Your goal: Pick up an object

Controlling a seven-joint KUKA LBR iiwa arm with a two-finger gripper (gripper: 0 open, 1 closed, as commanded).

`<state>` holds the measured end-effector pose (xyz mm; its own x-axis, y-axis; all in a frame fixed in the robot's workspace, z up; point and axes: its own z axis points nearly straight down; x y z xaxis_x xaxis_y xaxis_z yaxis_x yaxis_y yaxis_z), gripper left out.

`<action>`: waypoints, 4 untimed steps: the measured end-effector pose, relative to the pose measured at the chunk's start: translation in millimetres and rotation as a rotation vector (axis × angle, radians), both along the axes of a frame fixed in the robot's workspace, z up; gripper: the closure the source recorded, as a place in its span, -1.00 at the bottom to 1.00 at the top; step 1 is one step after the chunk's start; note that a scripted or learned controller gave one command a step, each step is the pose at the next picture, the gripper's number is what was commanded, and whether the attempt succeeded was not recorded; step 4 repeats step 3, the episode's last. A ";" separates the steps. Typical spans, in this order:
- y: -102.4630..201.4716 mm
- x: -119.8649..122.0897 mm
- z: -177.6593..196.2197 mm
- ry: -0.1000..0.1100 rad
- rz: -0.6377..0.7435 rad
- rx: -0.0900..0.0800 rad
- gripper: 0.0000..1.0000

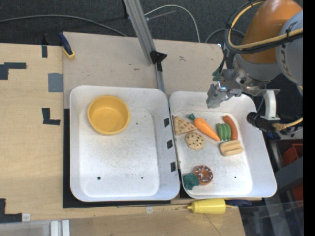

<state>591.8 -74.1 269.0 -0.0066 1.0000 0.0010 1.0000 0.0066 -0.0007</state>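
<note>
In the camera view, the gripper [215, 98] was seen poised over the far edge of the right bin [258, 178], with nothing visibly held; whether it was spread or pressed together could not be told. The step in hand was judged to be the approach, with no object yet picked.

The toy food was clustered in the right bin. A carrot [206, 127] lay nearest, just towards the bin's middle from the gripper, with a sandwich wedge [183, 126] beside it near the bin's left edge and a cookie [195, 141] below. A green pickle [224, 131], a red sausage [230, 126] and a bread piece [231, 148] lay towards the right edge, and a donut [203, 174] near the front edge. A yellow bowl [108, 114] sat in the left bin [123, 181].

A short move inward and a descent over the carrot were judged to be called for next.
</note>
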 end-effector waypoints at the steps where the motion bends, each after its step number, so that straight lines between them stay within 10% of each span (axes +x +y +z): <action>1: 53.4 23.3 -17.0 0.001 0.000 0.000 1.00; 3: 154.6 59.8 -16.0 0.000 -0.001 0.000 1.00; 4: 154.6 59.8 -16.0 0.000 -0.001 0.000 1.00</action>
